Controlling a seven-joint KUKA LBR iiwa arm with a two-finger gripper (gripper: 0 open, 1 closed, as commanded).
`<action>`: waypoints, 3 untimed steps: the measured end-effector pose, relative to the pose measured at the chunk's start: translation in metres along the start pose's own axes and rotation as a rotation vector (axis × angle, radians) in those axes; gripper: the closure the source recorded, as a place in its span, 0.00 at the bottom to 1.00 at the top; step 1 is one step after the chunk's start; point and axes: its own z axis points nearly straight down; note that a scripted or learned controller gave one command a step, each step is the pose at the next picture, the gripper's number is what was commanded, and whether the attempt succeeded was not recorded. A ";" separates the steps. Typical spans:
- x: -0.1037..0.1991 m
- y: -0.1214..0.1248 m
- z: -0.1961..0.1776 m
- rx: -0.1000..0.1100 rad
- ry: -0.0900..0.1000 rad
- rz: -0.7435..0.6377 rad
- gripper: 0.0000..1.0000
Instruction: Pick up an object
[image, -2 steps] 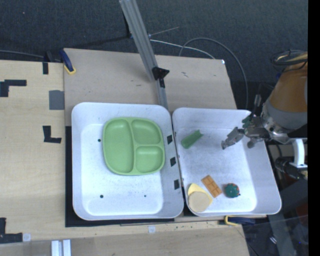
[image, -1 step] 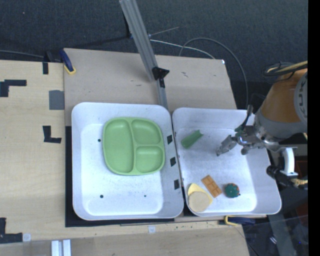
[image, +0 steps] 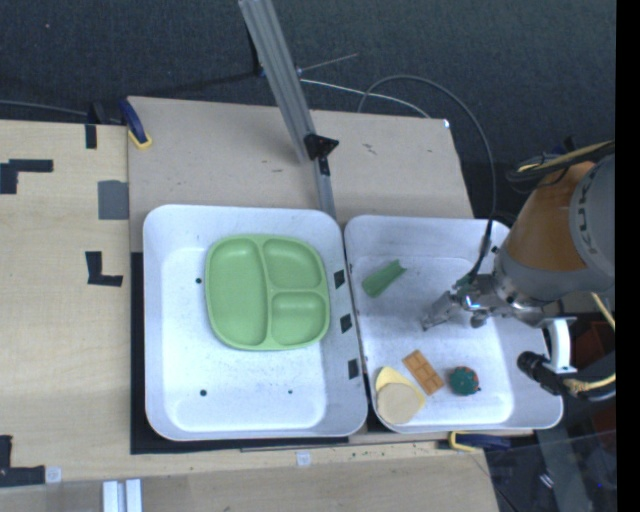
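My gripper (image: 436, 317) hangs low over the middle of the right bin (image: 430, 235), its grey fingers pointing left, with nothing between them. A green block (image: 382, 277) lies up and left of it. Near the bin's front lie a pale yellow round piece (image: 398, 398), an orange waffle-like piece (image: 423, 371) and a small green ball with a red spot (image: 462, 381), all below the gripper and apart from it.
The left bin (image: 170, 400) holds a green divided plate (image: 268, 291). A metal pole (image: 290, 85) slants down to the bins' shared rim. The arm's orange band (image: 545, 225) is at the right edge, cables behind it.
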 end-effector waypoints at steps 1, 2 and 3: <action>0.001 0.001 -0.013 -0.004 0.001 -0.002 1.00; 0.006 -0.007 -0.062 -0.010 -0.001 -0.001 1.00; 0.014 -0.007 -0.108 -0.010 -0.001 -0.001 1.00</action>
